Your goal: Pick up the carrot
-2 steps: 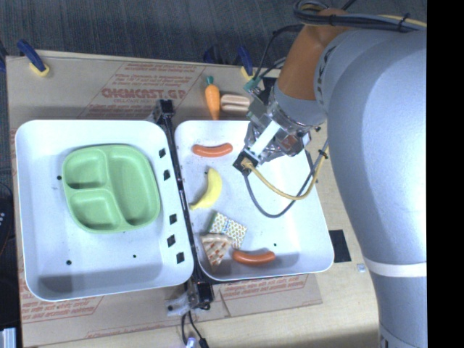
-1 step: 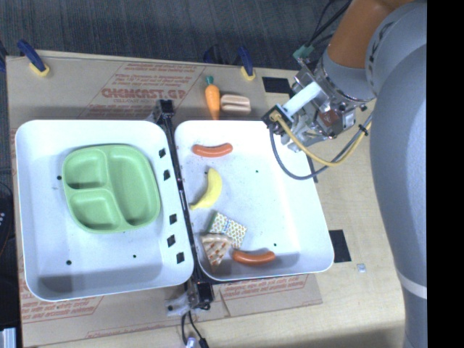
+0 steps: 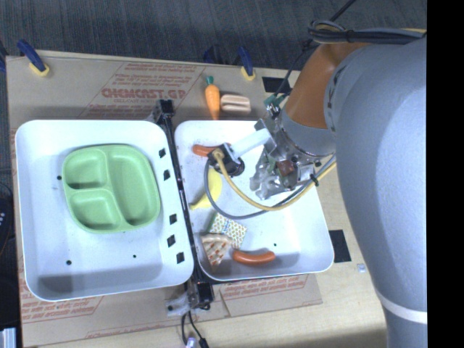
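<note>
Carrot (image 3: 211, 99) lying on the surface just outside the right bin (image 3: 297, 227), beyond its far rim, with a bun (image 3: 235, 104) just beside it. Gripper (image 3: 265, 182) low inside the right bin, near its middle, apart from the carrot. Whether the jaws are spread or pressed together cannot be told. Judged progress: nothing grasped, so reach, grasp and lift all remain.
</note>
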Controlling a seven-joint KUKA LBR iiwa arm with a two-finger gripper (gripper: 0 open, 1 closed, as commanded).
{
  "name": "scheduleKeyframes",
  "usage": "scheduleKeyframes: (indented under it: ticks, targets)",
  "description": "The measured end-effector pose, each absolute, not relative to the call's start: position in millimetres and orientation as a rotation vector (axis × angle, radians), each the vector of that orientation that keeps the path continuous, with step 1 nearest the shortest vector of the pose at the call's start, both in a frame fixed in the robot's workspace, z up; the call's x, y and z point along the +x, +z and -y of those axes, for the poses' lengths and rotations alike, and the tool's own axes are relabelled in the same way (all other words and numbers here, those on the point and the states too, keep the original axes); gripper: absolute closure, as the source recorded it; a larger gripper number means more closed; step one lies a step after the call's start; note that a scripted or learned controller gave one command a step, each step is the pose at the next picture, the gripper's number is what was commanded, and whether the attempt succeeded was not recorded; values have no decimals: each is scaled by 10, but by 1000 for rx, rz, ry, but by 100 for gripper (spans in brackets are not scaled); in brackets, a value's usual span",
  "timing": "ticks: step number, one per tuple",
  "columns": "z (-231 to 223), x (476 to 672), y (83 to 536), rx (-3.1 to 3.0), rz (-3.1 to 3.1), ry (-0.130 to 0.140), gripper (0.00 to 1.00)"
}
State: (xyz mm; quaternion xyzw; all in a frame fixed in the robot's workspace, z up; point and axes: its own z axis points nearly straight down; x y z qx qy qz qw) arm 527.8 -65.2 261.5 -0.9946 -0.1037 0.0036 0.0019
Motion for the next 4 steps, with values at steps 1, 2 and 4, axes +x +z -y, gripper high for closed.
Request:
scheduleKeyframes:
  ticks: [1,2,4]
  targets:
    - [557,5428,3988,-3123,338,2,100]
    - [428,4806,3016,-3108,432,10,100]
    - [1234,4760,3753,-3114,396,7,100]
